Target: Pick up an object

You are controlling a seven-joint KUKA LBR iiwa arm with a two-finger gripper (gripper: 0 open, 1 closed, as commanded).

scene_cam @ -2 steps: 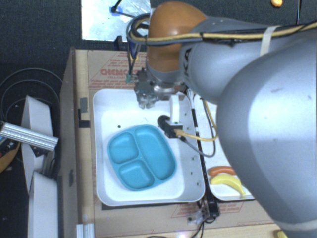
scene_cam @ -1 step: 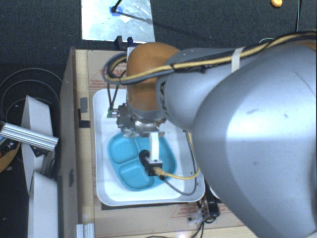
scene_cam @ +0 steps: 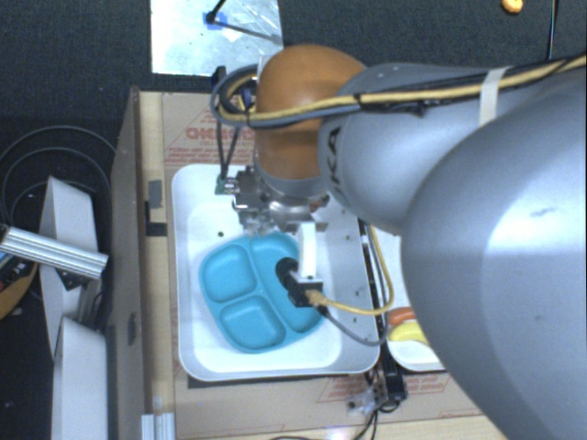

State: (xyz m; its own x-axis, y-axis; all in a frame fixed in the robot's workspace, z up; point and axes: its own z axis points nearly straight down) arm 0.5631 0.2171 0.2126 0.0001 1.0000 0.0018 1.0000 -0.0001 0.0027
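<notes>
A blue tray [scene_cam: 240, 291] divided into 3 compartments was seen lying flat in the white bin [scene_cam: 194, 246] on the view's left, set at a slant to the bin's walls and taking up much of its floor. The gripper [scene_cam: 273, 216] was positioned low over the tray's far edge, inside that same bin (whether it was open or closed could not be told, its tip being hidden beneath the wrist). In the other bin [scene_cam: 424, 357], largely covered by the grey arm, 1 small orange and yellow thing [scene_cam: 404, 323] was glimpsed near the front.
</notes>
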